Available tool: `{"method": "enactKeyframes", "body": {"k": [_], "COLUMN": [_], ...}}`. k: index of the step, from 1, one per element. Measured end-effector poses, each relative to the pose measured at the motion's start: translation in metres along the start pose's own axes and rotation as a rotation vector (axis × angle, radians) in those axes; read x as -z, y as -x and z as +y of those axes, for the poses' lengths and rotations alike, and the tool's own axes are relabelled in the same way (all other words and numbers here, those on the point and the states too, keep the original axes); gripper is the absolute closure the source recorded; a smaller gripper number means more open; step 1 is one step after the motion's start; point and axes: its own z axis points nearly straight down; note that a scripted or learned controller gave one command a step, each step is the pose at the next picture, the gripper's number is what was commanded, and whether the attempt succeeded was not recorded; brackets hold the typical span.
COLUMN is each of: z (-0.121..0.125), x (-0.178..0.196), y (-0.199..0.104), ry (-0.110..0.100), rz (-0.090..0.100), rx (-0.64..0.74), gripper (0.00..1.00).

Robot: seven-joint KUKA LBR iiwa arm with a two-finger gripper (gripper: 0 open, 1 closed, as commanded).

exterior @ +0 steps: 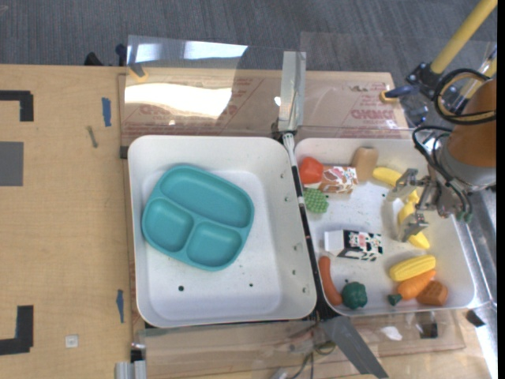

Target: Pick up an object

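teal tray (197,215) in left bin (150,160), toys right

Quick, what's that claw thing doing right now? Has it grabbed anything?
Gripper: low in the right bin, among yellow toy pieces; whether it grips one cannot be told.

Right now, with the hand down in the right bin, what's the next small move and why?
Probably close and lift slightly to test the grip. The hand sits low in the right bin, over small yellow pieces, with the corn nearby. Whether anything is between its fingers is unclear.
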Motion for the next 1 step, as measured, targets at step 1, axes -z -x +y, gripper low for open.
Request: {"method": "enactKeyframes", "body": {"k": [1], "z": [0.0], "x": [0.0146], "y": [0.0044], "ry": [-0.003], "rz": [-0.016], "rx": [-0.001], "gripper": [1.0]}}
